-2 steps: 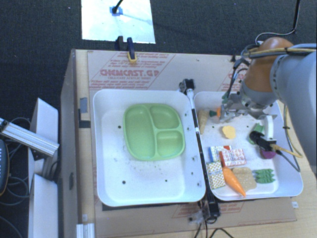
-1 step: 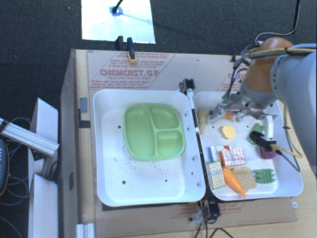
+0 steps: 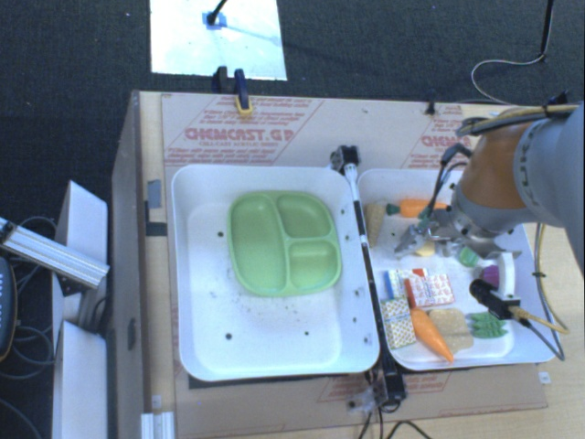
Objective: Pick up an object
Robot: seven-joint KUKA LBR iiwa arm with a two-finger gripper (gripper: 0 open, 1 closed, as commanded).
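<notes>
Right now I see the gripper [image 3: 422, 240] low in the right bin [image 3: 530, 359], right of centre frame; whether it is clenched I cannot tell. Toy food lies there: an orange carrot [image 3: 431, 333] toward the lower edge. The left bin [image 3: 206, 337] carries a green divided plate [image 3: 283, 243].

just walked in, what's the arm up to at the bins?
The arm reaches in from the right, and its gripper is down in the right bin, among small toy food items. Nothing is visibly between its fingers, so no pick is confirmed yet. Close to it lie a small carrot and a yellow piece; a larger carrot and a red-and-white packet sit nearer the front. The left bin holds a green divided plate, untouched.
</notes>
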